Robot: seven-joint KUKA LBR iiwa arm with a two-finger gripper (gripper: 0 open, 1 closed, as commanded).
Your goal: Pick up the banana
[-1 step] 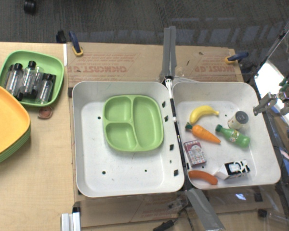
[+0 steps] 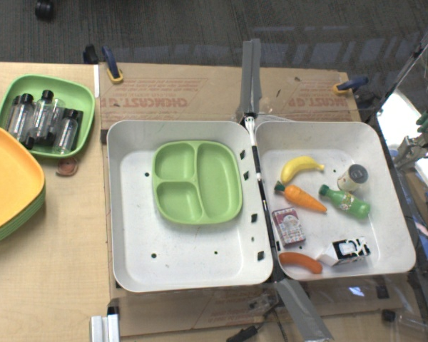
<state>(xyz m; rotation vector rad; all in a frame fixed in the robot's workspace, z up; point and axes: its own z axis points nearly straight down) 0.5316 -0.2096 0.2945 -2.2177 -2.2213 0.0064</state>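
Observation:
The yellow banana (image 2: 302,167) lies in the right bin (image 2: 389,168), near its upper left part, curved with its ends pointing down-left and right. Just below it rests an orange carrot (image 2: 302,197), close to the banana's lower end; I cannot tell whether they touch. Nothing covers the banana, and there is bare bin floor above it.
Also in the right bin are a green bottle (image 2: 344,200), a small grey jar (image 2: 354,176), a pink box (image 2: 289,226), a red sausage-shaped item (image 2: 300,262) and a black-and-white carton (image 2: 350,249). The left bin (image 2: 118,212) holds a green divided plate (image 2: 197,182).

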